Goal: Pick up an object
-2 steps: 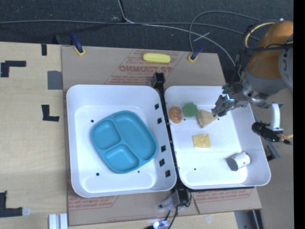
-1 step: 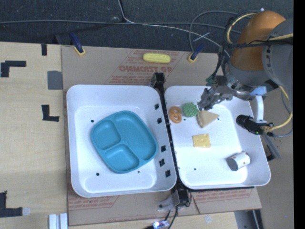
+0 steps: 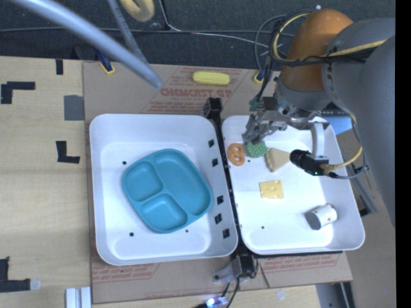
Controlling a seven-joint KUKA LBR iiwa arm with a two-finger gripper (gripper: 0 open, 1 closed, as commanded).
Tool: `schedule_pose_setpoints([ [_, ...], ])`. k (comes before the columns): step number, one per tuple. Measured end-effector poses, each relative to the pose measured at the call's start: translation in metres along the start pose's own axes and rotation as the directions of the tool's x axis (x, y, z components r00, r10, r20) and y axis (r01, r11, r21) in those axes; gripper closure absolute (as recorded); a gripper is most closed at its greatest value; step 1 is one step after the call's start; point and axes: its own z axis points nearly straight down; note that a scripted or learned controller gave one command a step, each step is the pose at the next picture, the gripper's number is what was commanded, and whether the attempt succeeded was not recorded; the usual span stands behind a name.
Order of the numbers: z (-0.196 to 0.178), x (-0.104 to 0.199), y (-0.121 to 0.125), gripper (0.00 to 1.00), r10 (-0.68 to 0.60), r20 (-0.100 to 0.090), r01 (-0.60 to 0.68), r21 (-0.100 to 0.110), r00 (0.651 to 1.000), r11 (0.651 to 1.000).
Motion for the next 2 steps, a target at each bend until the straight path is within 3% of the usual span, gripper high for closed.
schedule_pose_setpoints([
  [2,0.011,0.101,0.020,1.00,-0.001,-0.001,0.001,0.000,1.000,1.000],
])
